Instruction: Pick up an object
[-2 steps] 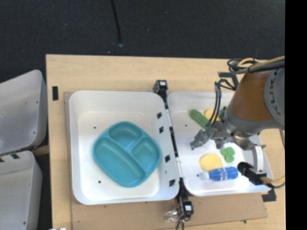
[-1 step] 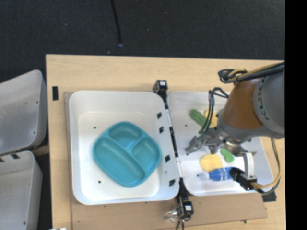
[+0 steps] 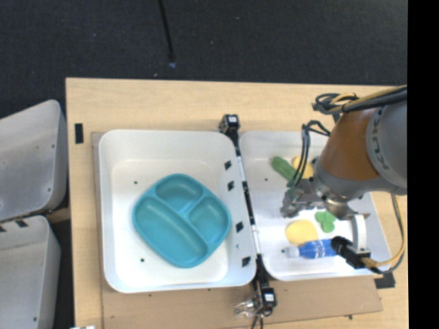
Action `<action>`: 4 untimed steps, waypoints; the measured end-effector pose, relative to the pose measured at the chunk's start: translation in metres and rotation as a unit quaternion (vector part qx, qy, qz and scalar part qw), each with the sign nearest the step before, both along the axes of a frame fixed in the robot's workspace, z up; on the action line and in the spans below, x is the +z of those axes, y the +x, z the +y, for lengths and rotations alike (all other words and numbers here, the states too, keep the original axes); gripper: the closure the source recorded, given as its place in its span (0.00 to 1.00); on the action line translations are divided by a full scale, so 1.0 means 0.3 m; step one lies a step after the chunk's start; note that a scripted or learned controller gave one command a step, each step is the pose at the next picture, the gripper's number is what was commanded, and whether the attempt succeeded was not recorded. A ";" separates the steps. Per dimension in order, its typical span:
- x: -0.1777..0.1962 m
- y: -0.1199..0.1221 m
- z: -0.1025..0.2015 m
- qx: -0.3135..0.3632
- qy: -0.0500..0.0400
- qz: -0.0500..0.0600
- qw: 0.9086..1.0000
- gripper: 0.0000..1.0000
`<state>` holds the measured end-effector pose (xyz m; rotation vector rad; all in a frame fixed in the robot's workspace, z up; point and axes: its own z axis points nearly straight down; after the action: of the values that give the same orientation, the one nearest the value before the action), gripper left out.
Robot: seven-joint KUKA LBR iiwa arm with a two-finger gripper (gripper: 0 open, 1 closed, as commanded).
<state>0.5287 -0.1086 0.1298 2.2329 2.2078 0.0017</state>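
In the right bin (image 3: 274,269), a blue-and-white bottle (image 3: 312,250) lies nearest the front wall, a yellow piece (image 3: 300,232) just behind it. Above them hangs the claw (image 3: 300,204); whether it is released or clenched cannot be told. Farther back lies a green piece (image 3: 282,166). The left bin (image 3: 116,266) holds a teal divided plate (image 3: 181,218).

Teal divided plate (image 3: 181,219), white bins (image 3: 110,184), yellow lump (image 3: 300,232), blue bottle (image 3: 317,250)
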 end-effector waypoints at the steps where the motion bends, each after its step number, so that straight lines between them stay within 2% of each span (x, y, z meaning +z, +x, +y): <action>1: 0.156 -0.002 0.027 0.007 0.000 0.000 1.000 1.00; 3: 0.441 -0.010 0.018 0.007 0.000 0.000 1.000 1.00; 4: 0.460 0.009 0.172 0.006 0.000 -0.001 1.000 1.00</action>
<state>0.5313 -0.0571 0.2678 2.2181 2.2213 0.0030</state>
